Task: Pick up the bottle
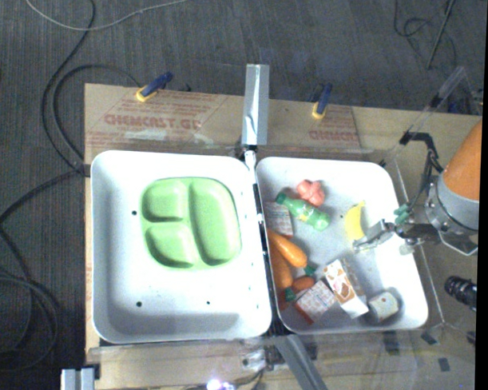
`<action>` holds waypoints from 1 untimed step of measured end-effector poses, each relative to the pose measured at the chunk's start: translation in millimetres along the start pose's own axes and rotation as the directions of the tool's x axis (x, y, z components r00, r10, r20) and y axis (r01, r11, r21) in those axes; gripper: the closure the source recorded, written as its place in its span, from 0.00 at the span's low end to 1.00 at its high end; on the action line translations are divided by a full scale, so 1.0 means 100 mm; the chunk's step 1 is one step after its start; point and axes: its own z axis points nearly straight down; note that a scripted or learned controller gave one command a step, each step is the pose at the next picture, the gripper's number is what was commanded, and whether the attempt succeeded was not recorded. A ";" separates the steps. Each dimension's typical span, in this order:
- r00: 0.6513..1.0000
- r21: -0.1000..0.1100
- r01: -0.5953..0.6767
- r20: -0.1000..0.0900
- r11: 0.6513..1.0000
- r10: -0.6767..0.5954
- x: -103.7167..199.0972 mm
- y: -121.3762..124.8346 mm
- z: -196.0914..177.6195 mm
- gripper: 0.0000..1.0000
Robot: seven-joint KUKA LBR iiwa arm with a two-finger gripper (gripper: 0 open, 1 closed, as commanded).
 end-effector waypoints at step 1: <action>1.000 0.000 0.026 0.000 1.000 -0.026 0.40 0.62 1.32 0.00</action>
